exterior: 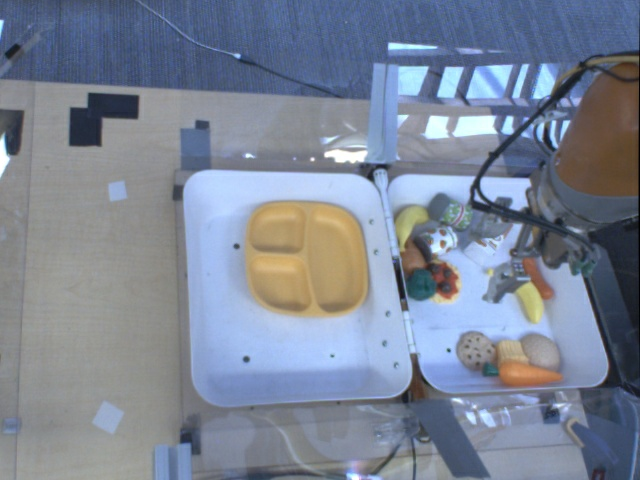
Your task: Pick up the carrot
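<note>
The carrot is orange with a green stub at its left end. It lies flat along the front wall of the right bin, just below a cookie and a beige bun. My gripper hangs over the middle of the right bin, about a hand's width behind the carrot. It is open, with nothing between its grey fingers. A small yellow piece and a red-orange piece lie right beside it.
The left bin holds a yellow divided plate. Toy food crowds the right bin's back left: a yellow fruit, a green can, a green lump. The arm's orange band looms at the right.
</note>
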`<move>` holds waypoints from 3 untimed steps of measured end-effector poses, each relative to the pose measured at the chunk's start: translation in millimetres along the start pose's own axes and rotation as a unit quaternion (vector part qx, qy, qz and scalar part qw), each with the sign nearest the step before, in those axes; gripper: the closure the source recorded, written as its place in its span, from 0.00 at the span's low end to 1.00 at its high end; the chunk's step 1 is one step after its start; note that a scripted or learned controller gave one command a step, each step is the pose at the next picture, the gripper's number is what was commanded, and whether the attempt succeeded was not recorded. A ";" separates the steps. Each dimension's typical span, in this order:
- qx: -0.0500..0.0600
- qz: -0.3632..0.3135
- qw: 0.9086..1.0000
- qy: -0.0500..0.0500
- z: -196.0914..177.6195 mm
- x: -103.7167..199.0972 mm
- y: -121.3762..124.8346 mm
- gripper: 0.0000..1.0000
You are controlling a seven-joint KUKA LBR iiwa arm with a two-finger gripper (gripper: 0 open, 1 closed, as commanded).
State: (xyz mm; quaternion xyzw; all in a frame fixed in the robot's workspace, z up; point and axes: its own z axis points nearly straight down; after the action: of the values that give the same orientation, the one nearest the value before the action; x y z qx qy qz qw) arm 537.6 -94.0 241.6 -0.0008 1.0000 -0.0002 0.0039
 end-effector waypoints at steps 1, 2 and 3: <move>-0.001 0.043 0.999 0.001 56.9 34.4 57.8 0.00; 0.000 -0.034 0.999 -0.001 87.2 -22.4 9.3 0.00; -0.002 -0.037 0.999 0.009 118.9 -96.2 -15.4 0.00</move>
State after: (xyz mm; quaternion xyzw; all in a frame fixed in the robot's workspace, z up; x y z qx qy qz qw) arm 634.8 -109.2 123.4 -0.0374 0.9993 0.0016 -0.0052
